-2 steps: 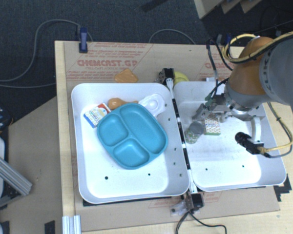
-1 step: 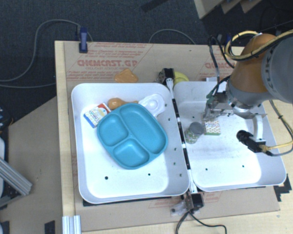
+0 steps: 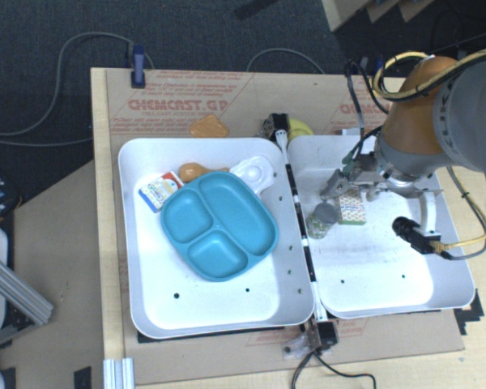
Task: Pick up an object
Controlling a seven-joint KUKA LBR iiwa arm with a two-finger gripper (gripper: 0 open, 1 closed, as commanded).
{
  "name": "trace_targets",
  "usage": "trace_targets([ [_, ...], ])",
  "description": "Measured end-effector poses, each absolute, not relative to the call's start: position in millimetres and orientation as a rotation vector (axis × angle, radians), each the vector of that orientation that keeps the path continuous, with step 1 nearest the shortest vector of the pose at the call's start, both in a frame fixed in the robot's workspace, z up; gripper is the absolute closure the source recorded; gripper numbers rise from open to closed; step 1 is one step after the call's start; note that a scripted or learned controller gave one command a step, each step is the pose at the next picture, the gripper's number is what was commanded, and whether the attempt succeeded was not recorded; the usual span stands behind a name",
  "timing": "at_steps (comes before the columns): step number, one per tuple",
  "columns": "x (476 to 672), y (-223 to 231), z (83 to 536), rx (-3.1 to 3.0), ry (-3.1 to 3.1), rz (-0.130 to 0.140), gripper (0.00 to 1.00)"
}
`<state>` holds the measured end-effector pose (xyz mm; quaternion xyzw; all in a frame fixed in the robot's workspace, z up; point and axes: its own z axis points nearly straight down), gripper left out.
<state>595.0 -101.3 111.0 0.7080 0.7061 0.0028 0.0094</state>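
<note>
While the surface point(image 3: 113, 217) carries two white bins side by side, the left bin point(image 3: 146, 290) holds a blue divided tray point(image 3: 219, 225) with a small packet point(image 3: 159, 191), an orange item point(image 3: 193, 171) and a white piece point(image 3: 253, 171) along its far side. Over the right bin point(image 3: 389, 290) the arm point(image 3: 437, 120) reaches down. Its end effector point(image 3: 350, 186) sits low just above a patterned packet point(image 3: 352, 208), with a grey cylinder point(image 3: 321, 218) just beside; how far it is open I cannot tell. Judging by this, nothing is lifted yet: grasp and raise remain.
</note>
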Motion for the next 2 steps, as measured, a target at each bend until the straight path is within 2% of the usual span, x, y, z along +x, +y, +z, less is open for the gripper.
trace_targets([
  [1,572.8,-99.1,83.8,2.225,2.223,-0.003,0.00],
  [2,573.8,-99.0,94.6,2.223,2.221,0.000,1.00],
])
